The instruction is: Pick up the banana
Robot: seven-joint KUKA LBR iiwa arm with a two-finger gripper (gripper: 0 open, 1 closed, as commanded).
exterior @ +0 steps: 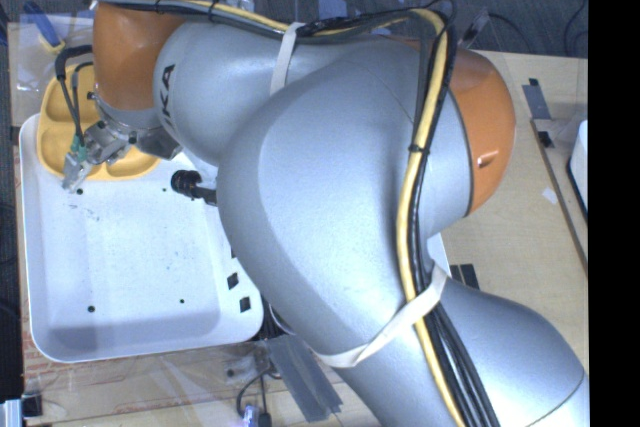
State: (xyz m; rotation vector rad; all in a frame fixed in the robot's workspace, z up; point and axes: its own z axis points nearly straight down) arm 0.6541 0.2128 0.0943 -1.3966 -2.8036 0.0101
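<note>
Arm covers most of my view, reaching in from the right across the surface. Claw sits over the far-left corner of the left bin, tips pointing down toward the bin floor, just beside the banana. Banana lies in that same top-left corner, up against the bin wall; I see a yellow curve at the left of the wrist and more yellow under it near the claw, so part of it is hidden by the orange band. Whether it's one fruit or a bunch I can't say. Claw state: can't tell, the tips are small and blurred from here, and I see nothing clearly pinched between them. Handling guess: light, smooth skin, a bit slippery, curved, so it will roll or pivot if gripped off-centre. If it's a toy, it's stiff plastic; if real, soft enough to bruise, so moderate squeeze only. I'd take it across the thick middle of the curve, fingers straddling the narrow width, not lengthwise and not at the tapered ends. Corner position is the problem: the wall leaves little room for a finger on that side, so expect a slip or a nudge along the wall. Rest of the bin floor has only a few dark specks.
</note>
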